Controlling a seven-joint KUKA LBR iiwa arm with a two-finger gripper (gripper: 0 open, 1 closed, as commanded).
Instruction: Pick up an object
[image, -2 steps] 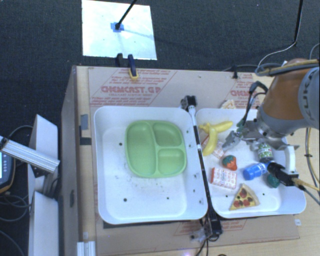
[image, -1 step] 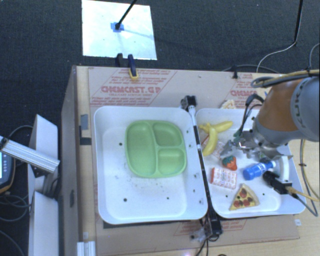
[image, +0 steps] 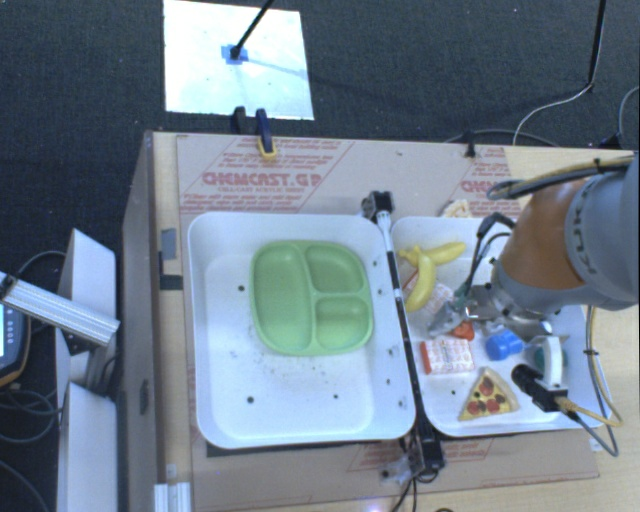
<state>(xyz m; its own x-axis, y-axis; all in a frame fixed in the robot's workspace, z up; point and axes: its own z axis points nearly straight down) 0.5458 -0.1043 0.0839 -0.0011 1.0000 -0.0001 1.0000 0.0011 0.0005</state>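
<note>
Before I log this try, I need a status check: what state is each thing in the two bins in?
green divided plate: flat in the left bin, compartments bare
banana: lying in the right bin, near its top
pizza slice toy: lying flat near the bin's front edge
red-and-white packet: lying flat, beside the divider
blue block: resting right of the packet
gripper: low in the right bin, over the clutter; fingers unclear
</note>
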